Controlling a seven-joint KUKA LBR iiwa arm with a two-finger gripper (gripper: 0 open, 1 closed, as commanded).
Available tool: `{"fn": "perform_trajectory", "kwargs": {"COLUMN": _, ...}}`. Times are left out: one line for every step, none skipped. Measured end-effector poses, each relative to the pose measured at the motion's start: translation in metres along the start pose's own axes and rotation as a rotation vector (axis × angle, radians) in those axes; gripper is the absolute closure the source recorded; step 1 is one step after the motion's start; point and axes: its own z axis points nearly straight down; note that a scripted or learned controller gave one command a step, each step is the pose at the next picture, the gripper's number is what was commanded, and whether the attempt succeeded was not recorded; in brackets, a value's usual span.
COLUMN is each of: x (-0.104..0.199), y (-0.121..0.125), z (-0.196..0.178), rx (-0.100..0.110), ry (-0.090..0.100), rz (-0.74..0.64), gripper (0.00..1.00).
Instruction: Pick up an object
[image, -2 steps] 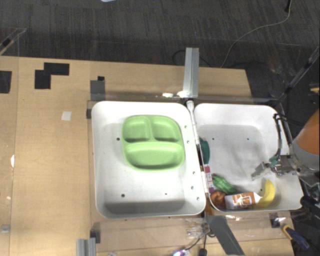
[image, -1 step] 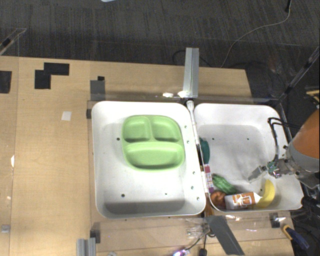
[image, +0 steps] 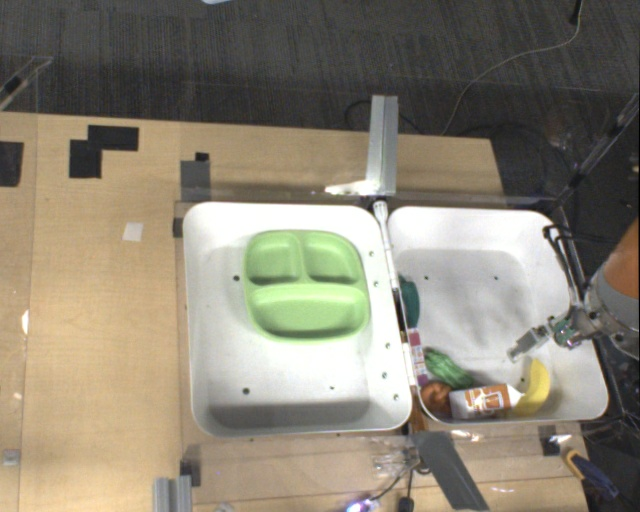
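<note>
The gripper (image: 530, 343), jaws seemingly open and holding nothing, hangs just above the banana (image: 537, 385); it should descend squarely before closing.

You've got one cam, fixed above the bench (image: 90, 300), looking down at a slant. It's far enough back that both bins fit w/ room to spare: left bin (image: 215, 300) sits mid-frame, right bin (image: 480, 250) toward the right side. Top of frame runs past the bench's far edge onto dark floor (image: 250, 50); bottom of frame cuts the bench just below the bins' near rims. Left third is bare bench. The arm (image: 620, 290) comes in at the right edge, cropped, so you see just its end over the right bin.
</note>
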Motion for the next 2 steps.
{"fn": "perform_trajectory", "kwargs": {"x": -0.002, "y": 0.002, "z": 0.045, "rx": -0.008, "ry": -0.007, "rz": 0.003, "gripper": 0.0}}
{"fn": "perform_trajectory", "kwargs": {"x": 0.026, "y": 0.018, "z": 0.029, "rx": 0.0, "ry": 0.001, "rz": -0.053, "gripper": 0.0}}
